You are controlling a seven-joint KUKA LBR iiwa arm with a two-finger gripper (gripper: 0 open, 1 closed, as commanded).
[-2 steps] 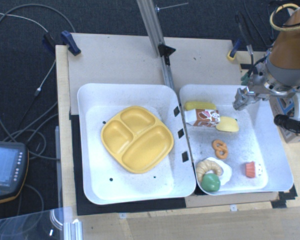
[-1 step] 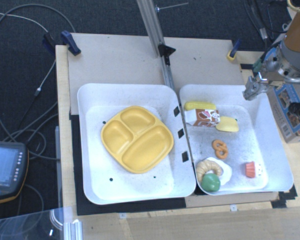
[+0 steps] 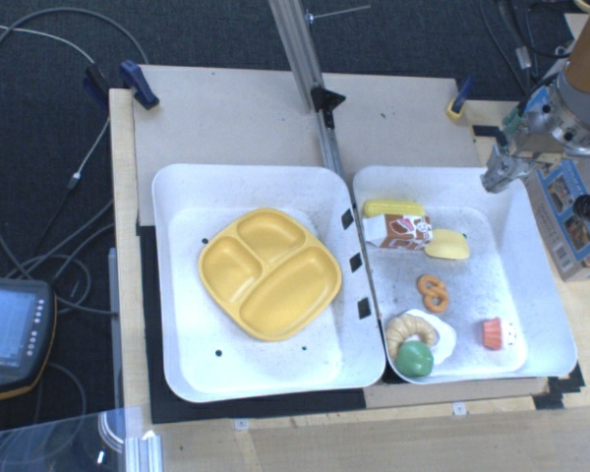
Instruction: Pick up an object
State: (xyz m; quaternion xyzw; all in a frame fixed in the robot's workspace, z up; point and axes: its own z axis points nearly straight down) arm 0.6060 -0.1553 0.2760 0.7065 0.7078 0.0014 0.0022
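Tan bench [image 3: 226,116], two white bins [image 3: 177,264].

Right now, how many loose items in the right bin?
6. Yellow-topped carton at the back, yellow lemon-like piece beside it, pretzel mid-bin, bagel-like ring and green ball at the front-left corner, red-and-white piece front right. Some may be hidden beneath.
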